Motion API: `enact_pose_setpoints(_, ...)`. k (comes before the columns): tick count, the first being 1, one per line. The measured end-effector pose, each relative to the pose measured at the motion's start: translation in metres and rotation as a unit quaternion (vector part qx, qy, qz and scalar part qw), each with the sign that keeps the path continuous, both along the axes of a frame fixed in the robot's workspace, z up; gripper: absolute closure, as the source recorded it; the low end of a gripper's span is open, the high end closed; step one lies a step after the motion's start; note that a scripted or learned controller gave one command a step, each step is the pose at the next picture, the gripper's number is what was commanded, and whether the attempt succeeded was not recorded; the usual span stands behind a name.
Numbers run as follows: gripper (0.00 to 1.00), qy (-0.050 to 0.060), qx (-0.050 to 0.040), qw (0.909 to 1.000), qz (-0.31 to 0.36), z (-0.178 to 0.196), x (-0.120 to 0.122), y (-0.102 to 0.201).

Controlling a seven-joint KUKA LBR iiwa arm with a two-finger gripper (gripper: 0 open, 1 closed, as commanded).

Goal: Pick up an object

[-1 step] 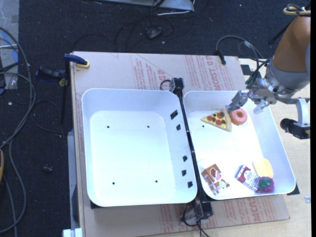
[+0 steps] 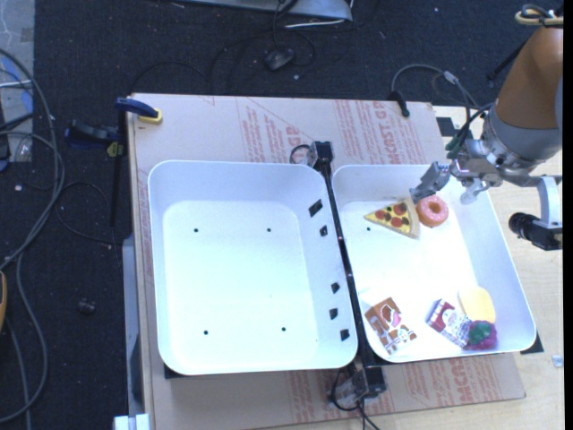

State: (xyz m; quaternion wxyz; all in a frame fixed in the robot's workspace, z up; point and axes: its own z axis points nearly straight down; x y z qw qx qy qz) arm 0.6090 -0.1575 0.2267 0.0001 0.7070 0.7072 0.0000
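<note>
Lay in right bin (image 2: 501,249), far part: pink donut (image 2: 433,211) touching pizza slice (image 2: 394,218). Hovered just above donut: gripper (image 2: 428,184), finger spread impossible to tell, nothing seen between. Near front edge: small carton (image 2: 389,322), packet (image 2: 447,319), yellow piece (image 2: 477,304).

Above my two bins, the cardboard sheet (image 2: 376,124) on the surface carries red printed lettering, upside down and partly covered; I cannot read it with certainty
</note>
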Motion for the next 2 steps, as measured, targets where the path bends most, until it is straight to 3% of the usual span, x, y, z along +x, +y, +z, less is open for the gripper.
enact_pose_setpoints(2,0.0,0.002,0.0005,1.0,0.0,-0.09,0.007,-0.008)
